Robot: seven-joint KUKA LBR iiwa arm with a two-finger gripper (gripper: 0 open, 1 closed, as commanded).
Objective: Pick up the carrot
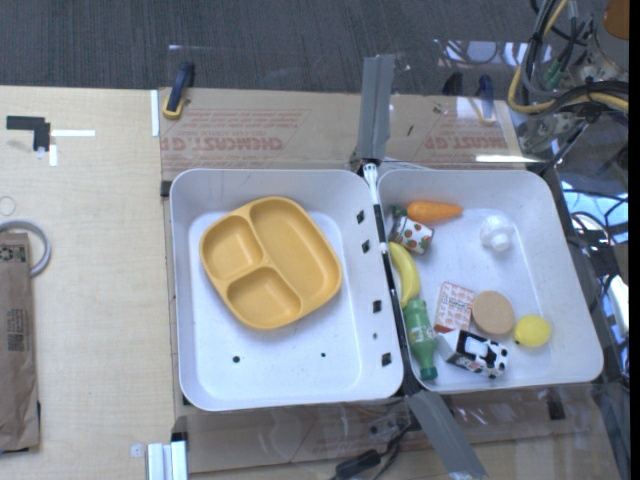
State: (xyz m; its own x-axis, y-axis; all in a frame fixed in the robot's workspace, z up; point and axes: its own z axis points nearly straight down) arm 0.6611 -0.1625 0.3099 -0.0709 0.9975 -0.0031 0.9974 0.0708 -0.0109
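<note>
The carrot (434, 211) is orange with a green tip at its left end. It lies flat near the far left corner of the right bin (560, 218), pointing along the bin's far wall. A small printed packet (413, 235) lies just in front of it.
The right bin also holds a banana (404, 271), a green bottle (420, 339), a red-and-white card (455, 305), a tan disc (493, 314), a yellow ball (533, 331), a black-and-white cow toy (480, 353) and a white lump (496, 234). A yellow divided plate (270, 261) lies in the left bin (200, 368). Cables (560, 48) hang at the top right.
</note>
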